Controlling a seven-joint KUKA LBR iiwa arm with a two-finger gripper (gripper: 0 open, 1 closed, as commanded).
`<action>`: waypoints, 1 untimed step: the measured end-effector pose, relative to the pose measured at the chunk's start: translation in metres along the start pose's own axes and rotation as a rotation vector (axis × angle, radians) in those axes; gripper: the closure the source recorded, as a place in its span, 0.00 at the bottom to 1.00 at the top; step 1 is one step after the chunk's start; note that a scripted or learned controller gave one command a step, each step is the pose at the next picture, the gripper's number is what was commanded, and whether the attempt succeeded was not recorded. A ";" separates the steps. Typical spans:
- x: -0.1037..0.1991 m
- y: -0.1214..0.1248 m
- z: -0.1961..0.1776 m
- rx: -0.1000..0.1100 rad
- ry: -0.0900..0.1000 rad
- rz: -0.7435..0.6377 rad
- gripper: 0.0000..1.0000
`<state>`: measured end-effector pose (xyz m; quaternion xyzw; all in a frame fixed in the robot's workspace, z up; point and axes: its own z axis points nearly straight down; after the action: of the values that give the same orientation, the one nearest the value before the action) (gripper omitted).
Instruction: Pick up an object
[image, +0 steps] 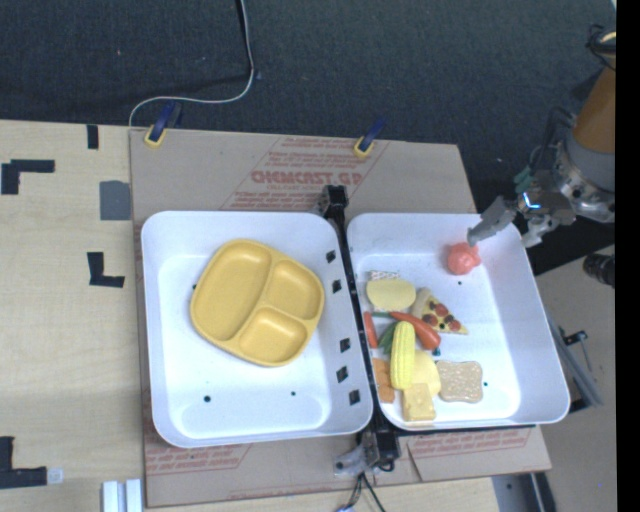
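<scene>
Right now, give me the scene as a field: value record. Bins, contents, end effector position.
left bin: holds a yellow divided plate
right bin: holds a pile of toy food and a pink round item
pile: corn cob, red chili, pizza slice, toast slice, pale yellow round piece
pink item: apart from the pile, near the bin's upper right corner
end effector: above the right bin's upper right corner, just up-right of the pink item
grasp: nothing seen between the fingers
</scene>
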<state>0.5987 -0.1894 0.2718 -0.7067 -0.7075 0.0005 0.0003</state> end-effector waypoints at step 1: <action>-0.036 0.058 0.089 -0.001 -0.003 -0.001 0.00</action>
<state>0.6569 -0.2249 0.1831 -0.7065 -0.7077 0.0012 -0.0010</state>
